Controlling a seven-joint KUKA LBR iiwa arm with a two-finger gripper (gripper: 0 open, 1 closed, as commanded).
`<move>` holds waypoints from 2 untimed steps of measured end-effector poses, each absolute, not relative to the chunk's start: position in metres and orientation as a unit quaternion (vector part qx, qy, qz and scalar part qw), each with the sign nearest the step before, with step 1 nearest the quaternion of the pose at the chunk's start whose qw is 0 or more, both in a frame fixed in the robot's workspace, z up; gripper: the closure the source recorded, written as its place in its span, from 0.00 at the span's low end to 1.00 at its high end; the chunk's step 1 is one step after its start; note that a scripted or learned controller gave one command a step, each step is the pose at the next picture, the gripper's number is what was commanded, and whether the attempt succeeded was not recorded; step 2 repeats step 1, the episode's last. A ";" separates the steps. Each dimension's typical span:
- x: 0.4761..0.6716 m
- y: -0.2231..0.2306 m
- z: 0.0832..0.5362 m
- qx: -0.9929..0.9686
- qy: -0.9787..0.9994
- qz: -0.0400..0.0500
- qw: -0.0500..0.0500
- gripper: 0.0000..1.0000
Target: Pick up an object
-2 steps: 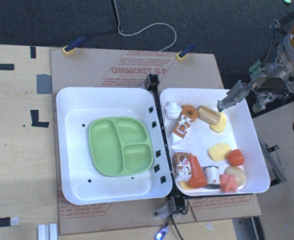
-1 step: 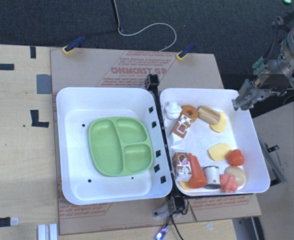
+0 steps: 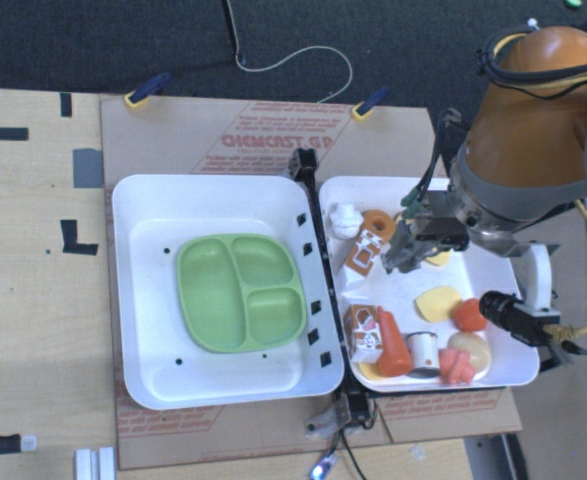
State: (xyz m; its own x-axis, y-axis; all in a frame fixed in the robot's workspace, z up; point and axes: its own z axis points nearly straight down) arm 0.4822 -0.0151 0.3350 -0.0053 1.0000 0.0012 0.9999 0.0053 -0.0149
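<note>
Nearest the camera, along the front rim of the right bin (image 3: 503, 380), lie a red bottle (image 3: 393, 353), a small carton (image 3: 365, 332), a pink toy (image 3: 458, 366) and a pale round piece (image 3: 470, 348), all packed close or touching, with a tomato (image 3: 468, 315) and a yellow wedge (image 3: 437, 303) just behind. Further back the gripper (image 3: 405, 253) hangs low over the bin's middle, close beside an orange-and-white box (image 3: 363, 256); whether its fingers are spread or closed I cannot tell, and nothing is visibly held. That box looks the likeliest target, judging by nearness. The risk is a glancing descent: the box sits tilted against the dividing wall, so one finger could land on top and push it aside, or nudge the doughnut (image 3: 377, 221) and white bottle (image 3: 345, 218) behind it. The left bin (image 3: 143, 268) holds a green plate (image 3: 241, 291), well apart.
</note>
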 end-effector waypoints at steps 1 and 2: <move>0.484 0.040 0.403 -0.704 -0.710 -0.002 -0.001 1.00; 0.484 0.040 0.403 -0.704 -0.710 -0.002 -0.001 1.00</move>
